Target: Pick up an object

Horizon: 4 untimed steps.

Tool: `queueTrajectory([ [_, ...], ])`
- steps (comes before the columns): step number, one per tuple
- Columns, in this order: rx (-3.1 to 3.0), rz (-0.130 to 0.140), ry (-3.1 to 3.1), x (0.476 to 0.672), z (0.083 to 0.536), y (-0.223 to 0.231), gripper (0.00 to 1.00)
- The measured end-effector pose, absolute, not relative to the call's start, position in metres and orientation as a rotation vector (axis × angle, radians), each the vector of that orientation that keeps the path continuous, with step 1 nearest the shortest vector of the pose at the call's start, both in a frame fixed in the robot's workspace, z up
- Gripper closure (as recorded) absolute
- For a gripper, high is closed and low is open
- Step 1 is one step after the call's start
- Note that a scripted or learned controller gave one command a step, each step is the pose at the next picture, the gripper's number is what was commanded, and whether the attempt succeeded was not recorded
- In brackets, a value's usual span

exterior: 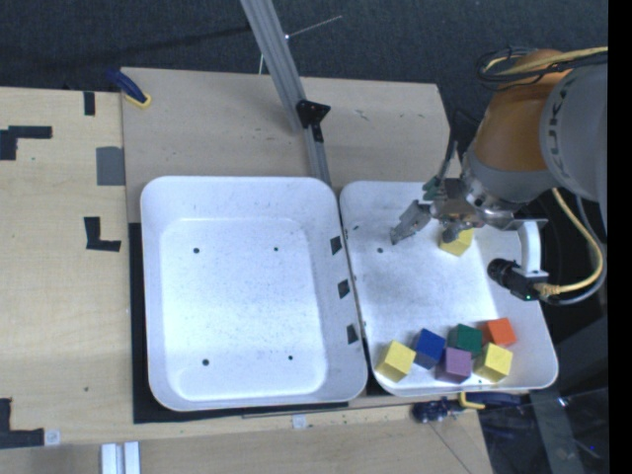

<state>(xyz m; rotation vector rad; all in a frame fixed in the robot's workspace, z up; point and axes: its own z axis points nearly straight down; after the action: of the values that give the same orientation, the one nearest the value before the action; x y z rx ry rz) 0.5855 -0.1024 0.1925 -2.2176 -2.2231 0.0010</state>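
- At the near edge of the bench [59,294], just in front of the right bin [415,284], lies a small blue and yellow thing [441,411], too small to make out.
- Six blocks are crowded in the near corner of the right bin: a yellow block [397,360] furthest left, then a blue block [430,347], a purple block [457,363], a green block [464,339], a second yellow block [497,362] and an orange block [501,331] nearest the right wall. Most of them touch a neighbour.
- The left bin [237,284] sits beside the right one, with their long walls touching or nearly so. A black mat shows along its left and near edges.
- Further back in the right bin, well apart from the cluster, a lone yellow block [455,244] sits near the right wall.
- The gripper [427,229] hangs low over that far part of the right bin, with the lone yellow block just below its right side. Whether its jaws are wide or narrow cannot be told, and no block is seen held in it.
- Behind the gripper the arm [553,136] comes in from the right, grey with an orange band [509,131]. A black fitting [509,276] with a yellow cable hangs beside the bin's right wall.
- At the back, a grey metal rail [276,52] slants down to the gap between the bins.
- On the far left of the bench lie a blue and yellow object [129,87] and black tape marks [96,235].
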Motion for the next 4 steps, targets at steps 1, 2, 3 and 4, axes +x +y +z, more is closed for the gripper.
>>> queueTrajectory([
  [1, -2.218, 0.001, -2.223, 0.585, 0.193, -0.103, 0.0],
  [2, -2.216, 0.008, -2.22, 0.588, 0.137, -0.093, 0.0],
  [3, -2.218, 0.006, -2.222, 0.586, 0.089, -0.092, 0.0],
  [4, -2.217, 0.003, -2.222, 0.587, 0.101, -0.091, 1.0],
])
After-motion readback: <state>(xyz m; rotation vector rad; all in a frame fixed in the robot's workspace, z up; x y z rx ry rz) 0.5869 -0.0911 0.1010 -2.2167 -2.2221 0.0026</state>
